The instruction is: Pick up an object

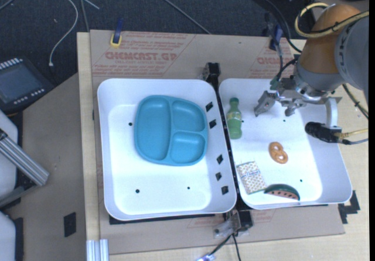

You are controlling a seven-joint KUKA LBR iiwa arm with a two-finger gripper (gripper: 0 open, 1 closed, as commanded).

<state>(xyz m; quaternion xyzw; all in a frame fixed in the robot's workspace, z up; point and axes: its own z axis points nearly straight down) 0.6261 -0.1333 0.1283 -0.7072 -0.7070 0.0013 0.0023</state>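
Observation:
The right bin (328,166) holds a green bottle (234,118) lying by its left wall, an orange pretzel (278,153) near the middle, a checkered packet (251,176) and a watermelon slice (282,192) at the front. My gripper (275,106) hovers over the bin's far part, to the right of the bottle and above the pretzel. It is open, with nothing between its fingers.
A blue divided plate (171,130) lies in the left bin (158,195). A black divider with clips (220,137) runs between the bins. The orange-banded arm (328,37) comes in from the upper right, with cables around it.

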